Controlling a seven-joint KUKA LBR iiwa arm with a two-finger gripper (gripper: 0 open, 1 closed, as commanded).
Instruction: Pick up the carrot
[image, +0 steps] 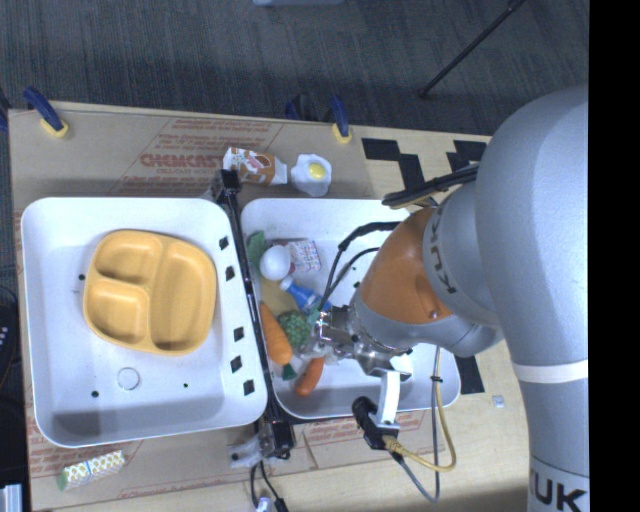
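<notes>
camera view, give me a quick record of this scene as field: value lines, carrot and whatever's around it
carrot: orange carrot lying in the right bin, by its left wall
near carrot: smaller orange piece just below and right of it; green leafy item beside it; white egg above
left bin: white bin holding a yellow divided plate
arm: grey arm with orange band over the right bin
tool: low in the right bin beside the carrot, fingers hidden
outside bins: small carton and a yellow and white item on the bench
</notes>
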